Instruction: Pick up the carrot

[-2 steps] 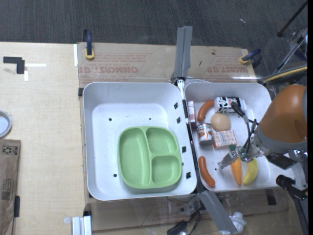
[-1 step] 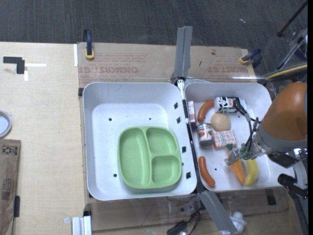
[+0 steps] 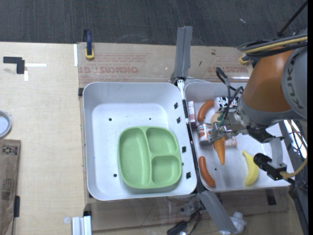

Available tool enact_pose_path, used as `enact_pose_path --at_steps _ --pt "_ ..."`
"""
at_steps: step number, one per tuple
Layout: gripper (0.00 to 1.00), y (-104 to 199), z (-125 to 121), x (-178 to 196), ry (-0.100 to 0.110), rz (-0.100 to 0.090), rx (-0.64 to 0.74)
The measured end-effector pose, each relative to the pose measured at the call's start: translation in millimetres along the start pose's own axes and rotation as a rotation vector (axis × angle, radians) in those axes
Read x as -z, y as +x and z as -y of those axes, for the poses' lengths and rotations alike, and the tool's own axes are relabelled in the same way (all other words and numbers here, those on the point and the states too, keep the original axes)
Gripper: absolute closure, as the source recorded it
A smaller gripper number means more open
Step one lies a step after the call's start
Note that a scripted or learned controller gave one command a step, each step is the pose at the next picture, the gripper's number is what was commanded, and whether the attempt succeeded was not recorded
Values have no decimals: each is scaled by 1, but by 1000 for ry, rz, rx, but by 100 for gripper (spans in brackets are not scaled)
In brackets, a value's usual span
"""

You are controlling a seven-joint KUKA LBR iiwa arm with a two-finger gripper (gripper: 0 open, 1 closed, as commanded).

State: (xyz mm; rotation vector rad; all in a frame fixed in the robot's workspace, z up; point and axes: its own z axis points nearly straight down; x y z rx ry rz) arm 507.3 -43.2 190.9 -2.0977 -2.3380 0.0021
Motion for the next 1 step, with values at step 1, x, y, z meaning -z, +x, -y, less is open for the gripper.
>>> enact_pose_path --at_steps 1 --pt "100 -53 33 -7 2 0 4"
